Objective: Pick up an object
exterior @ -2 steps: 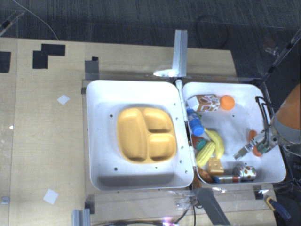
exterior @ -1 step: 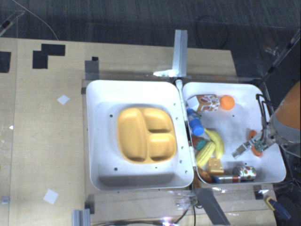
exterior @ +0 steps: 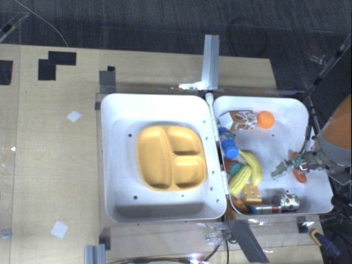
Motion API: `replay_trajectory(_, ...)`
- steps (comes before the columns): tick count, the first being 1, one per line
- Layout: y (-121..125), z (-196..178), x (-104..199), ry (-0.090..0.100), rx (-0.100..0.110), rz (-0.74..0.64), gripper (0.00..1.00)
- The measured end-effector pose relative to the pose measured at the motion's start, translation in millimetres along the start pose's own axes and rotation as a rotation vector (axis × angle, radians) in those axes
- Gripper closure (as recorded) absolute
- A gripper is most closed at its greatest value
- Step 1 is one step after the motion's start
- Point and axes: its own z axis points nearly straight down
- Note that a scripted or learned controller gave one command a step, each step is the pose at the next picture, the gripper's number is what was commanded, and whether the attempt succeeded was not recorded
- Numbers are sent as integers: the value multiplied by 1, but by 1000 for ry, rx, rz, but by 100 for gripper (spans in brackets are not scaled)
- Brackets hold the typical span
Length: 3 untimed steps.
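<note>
Camera view: we see the gripper (exterior: 281,168) low over the right bin (exterior: 286,104), fingers spread apart with nothing between them.

Just behind the fingers (exterior: 276,171) lies a small orange-red object (exterior: 300,175); ahead of them, well apart, sits a banana (exterior: 251,166) beside a blue bottle (exterior: 228,147). Below the fingers rests a patterned can (exterior: 288,202); its writing is too small for us to read. A yellow divided tray (exterior: 170,157) sits in the left bin (exterior: 118,147).

Tray (exterior: 168,157) in left bin (exterior: 118,202) — banana (exterior: 248,168), can (exterior: 286,202) in right bin (exterior: 297,110).
</note>
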Motion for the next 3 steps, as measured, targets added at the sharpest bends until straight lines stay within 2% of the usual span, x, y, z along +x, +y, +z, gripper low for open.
replay_trajectory(1,63,27,-10,4,-5,559,0)
replay_trajectory(2,129,37,-26,2,-4,240,0)
replay_trajectory(3,156,45,-27,0,4,85,0)
